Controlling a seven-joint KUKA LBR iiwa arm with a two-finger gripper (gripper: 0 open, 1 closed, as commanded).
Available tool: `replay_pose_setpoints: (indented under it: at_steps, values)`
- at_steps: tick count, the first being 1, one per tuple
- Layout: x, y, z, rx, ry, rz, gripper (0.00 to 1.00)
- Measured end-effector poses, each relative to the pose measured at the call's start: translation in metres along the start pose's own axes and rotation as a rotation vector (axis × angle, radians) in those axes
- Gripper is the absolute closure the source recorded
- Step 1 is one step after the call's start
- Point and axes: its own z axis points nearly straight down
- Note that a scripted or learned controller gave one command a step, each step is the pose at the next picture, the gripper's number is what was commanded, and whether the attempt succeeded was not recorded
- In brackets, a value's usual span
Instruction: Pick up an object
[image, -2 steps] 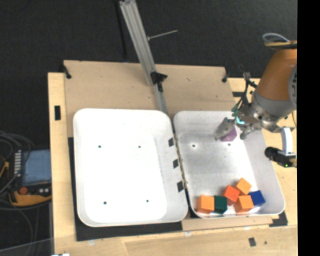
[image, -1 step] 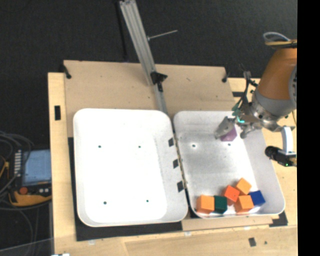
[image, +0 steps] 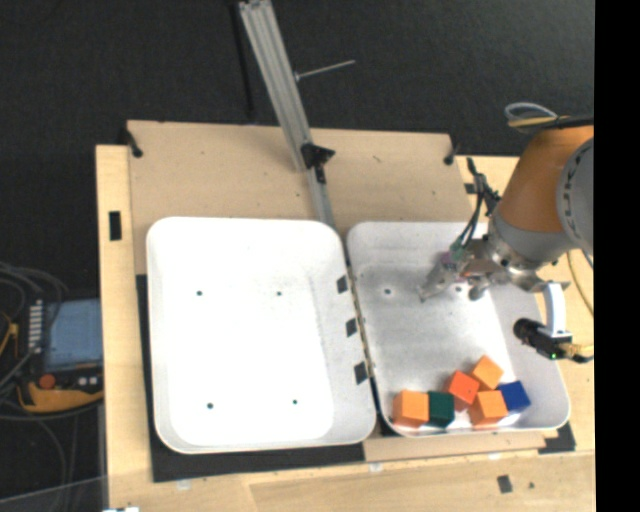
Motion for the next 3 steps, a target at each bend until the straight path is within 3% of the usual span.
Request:
replay_pose_setpoints:
  at_steps: [1, 2, 3]
  values:
    - [-0.001, 0.0, 0.051, -0.004, -0.001, 0.002, 0.0]
    - [-0.002, 0.002, 0.038, -0.011, 0.001, 0.008, 1.0]
    - [0.001, -0.006, -0.019, -0.012, 0.001, 0.006, 1.0]
